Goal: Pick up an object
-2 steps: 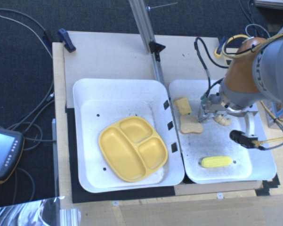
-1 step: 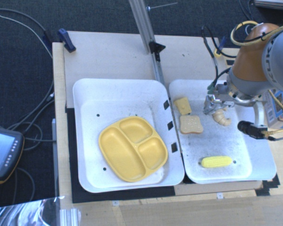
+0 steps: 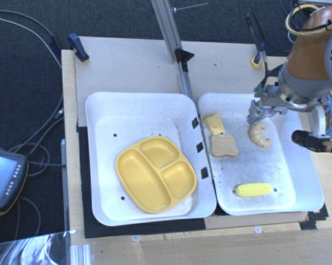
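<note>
Over the right bin, the gripper hangs low at the bin's far end, grey arm w/ orange band coming in from the right. Directly under and just in front of it lies a croissant, pale tan, curved, flat on the bin floor; gripper tip is right at its upper end, can't tell if touching. Fingers: can't tell whether spread or pressed together, too small and dark at this angle. Nothing visibly between them. Left of the croissant, near the bin's left wall, a yellow cheese wedge sits just above a slice of toast, the two about touching. Near front edge, a corn cob lies crosswise. Left bin carries a yellow divided plate, three compartments, on the counter.
</note>
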You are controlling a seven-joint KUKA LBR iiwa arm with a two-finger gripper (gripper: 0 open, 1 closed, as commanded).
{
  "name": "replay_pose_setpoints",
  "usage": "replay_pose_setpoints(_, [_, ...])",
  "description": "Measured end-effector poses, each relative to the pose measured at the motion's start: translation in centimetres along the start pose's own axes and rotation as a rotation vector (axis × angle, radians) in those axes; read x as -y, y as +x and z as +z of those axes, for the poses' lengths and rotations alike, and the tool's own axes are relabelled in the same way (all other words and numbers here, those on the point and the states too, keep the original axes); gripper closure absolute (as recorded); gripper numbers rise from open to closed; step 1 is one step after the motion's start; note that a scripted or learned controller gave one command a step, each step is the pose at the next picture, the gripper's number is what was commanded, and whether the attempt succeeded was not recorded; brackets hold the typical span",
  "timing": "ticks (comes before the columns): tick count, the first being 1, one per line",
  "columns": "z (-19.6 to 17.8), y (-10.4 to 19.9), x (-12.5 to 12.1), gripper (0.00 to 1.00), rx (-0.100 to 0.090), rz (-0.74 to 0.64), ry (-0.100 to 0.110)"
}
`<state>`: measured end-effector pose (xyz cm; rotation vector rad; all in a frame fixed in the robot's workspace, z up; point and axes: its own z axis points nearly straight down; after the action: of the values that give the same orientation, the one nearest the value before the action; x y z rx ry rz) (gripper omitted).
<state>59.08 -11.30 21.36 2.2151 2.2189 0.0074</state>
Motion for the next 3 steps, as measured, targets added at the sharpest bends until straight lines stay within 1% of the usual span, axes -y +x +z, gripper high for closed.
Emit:
replay_pose_setpoints(1, [-3.6, 0.0, -0.2, 1.00, 0.000, 0.000, 0.002])
replay_pose_setpoints(2, [-2.4, 4.5, 1.6, 1.00, -0.004, -0.003, 0.011])
replay_pose_setpoints(3, [-2.7, 10.3, 3.2, 1.00, -0.005, -0.005, 0.011])
